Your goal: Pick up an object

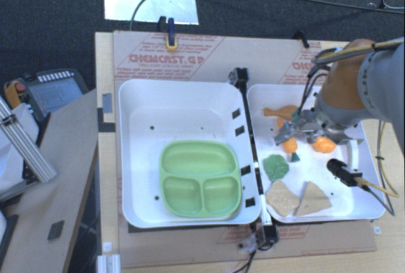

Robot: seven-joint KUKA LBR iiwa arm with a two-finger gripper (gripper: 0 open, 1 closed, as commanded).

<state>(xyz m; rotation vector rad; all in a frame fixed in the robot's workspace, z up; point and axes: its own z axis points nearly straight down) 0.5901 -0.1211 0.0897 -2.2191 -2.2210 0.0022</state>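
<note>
On the left of the cardboard-covered surface point(183, 53) sits the left shallow white plastic bin point(142, 139), and in its near half lies a pale green three-compartment plastic tray point(200, 178), flat on the bin floor. A black hinged divider point(248, 139) runs between this bin and the right shallow white plastic bin point(345, 202). In the right bin, nearest the divider, a small dark green broccoli-like toy point(276, 166) lies above two tan wedge-shaped bread-like pieces point(297, 199) that touch each other near the front wall. Above the green toy, a small orange rounded piece point(290, 145) sits just under the metal end effector point(292, 132); whether the end effector is released or clenched cannot be told. An elongated orange carrot-like toy point(280, 112) lies behind it, its long axis running left to right, narrow end pointing towards the divider. Another orange rounded piece point(324, 145) lies to the right, beneath the grey arm with its orange band point(345, 85)
</note>
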